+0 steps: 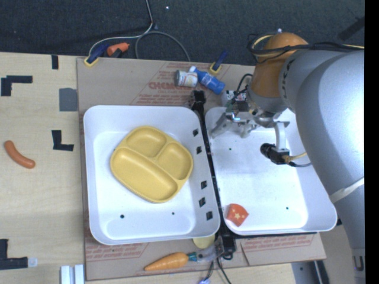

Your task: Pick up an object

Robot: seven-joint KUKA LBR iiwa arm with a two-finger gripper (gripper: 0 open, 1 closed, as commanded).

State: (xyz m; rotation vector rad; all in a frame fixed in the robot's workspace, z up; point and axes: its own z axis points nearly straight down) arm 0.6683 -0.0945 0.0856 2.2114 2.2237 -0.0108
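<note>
the likeliest thing for me to lift is the small red object (237,215), which lies alone near the front edge of the right bin (296,218), close to the divider between the two bins. my claw (237,121) hangs over the far end of that same bin, well apart from the red piece, just beside the bin's back left corner; i cannot tell how it is set, since my own wrist hides the tip, and i see nothing gripped there. my grey arm (331,117) comes in from the right, with its orange band (269,70) above the wrist. in the left bin (95,158) sits a yellow divided plate (153,163), turned at a slant, with three compartments. beyond the bins, on the cardboard, lies a white and blue bottle (200,78) on its side. a toy carrot (169,261) lies in front of the left bin, and a toy sausage (19,154) rests on the wooden bench far to the left.
</note>
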